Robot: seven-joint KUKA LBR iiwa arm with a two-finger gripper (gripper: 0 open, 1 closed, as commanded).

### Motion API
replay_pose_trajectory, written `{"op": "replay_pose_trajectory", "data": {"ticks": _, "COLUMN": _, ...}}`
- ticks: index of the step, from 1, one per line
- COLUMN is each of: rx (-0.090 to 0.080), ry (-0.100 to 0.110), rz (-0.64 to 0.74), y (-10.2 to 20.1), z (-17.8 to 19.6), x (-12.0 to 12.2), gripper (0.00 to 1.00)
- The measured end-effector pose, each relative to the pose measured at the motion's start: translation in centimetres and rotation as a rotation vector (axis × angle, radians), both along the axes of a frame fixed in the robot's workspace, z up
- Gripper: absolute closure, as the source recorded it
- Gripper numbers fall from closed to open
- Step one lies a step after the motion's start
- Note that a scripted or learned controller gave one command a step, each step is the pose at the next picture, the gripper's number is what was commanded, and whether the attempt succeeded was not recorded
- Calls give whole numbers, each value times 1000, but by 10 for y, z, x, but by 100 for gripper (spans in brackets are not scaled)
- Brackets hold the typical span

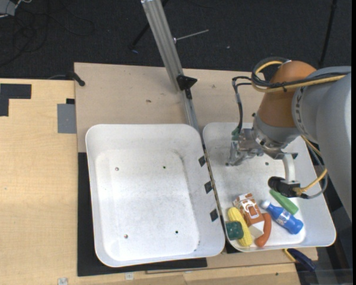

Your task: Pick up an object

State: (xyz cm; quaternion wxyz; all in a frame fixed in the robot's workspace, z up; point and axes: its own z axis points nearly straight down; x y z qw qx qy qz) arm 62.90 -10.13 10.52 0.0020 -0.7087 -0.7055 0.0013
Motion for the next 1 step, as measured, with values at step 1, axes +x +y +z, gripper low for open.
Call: {"op": "replay_pose_trajectory", "data": {"ticks": 1, "rx": -1, "ry": -7, "rz": 6, "y": 8, "z": 59, "x": 1, "gripper": 100}}
